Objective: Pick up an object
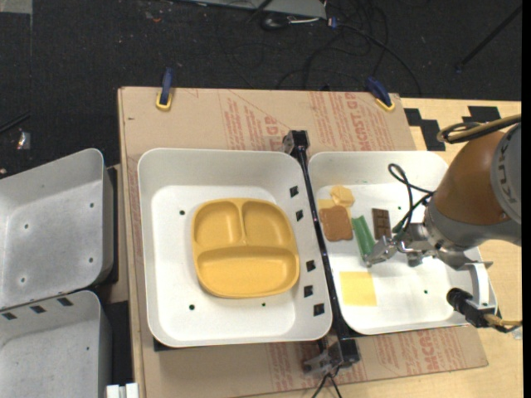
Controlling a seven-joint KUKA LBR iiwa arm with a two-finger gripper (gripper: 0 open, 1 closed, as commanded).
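Claw (380,254) low beside green block (362,233), right bin (431,312).

Your gripper (380,254) sits low in the right bin (415,315), just beside the green stick (362,234); yellow divided plate (246,248) in the left bin (166,222).

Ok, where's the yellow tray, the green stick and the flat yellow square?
Yellow tray (246,249): camera view, on the middle ridge between its compartments.
Green stick (362,236): camera view, on the middle of its length.
Flat yellow square (358,288): camera view, on its centre.
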